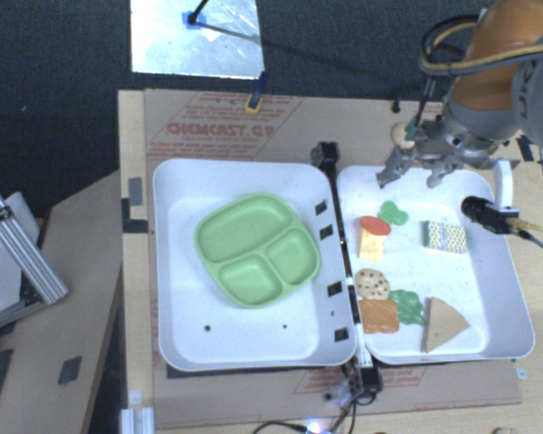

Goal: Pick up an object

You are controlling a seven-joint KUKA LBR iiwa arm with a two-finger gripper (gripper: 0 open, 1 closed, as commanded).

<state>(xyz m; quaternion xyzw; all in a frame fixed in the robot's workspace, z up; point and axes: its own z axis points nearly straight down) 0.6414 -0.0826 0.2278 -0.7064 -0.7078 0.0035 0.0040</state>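
My gripper point(409, 175) hangs over the far edge of the right bin point(498, 269), open, with nothing between its two fingers. Below it in that bin lie several toy foods: a green piece point(394, 212), a red and yellow wedge point(374, 236), a blue-patterned white block point(445, 236), a speckled cookie point(372, 284), an orange cracker point(379, 316), a green leafy piece point(407, 306) and a tan triangular slice point(443, 324). The green piece lies nearest the gripper, a little toward the front.
The left bin point(176, 242) holds a green divided plate point(256, 249). A black divider with clips point(337, 242) runs between the bins. A black cylindrical part point(485, 213) with a cable juts over the right bin's right side. A shiny sheet point(197, 25) lies behind the bench.
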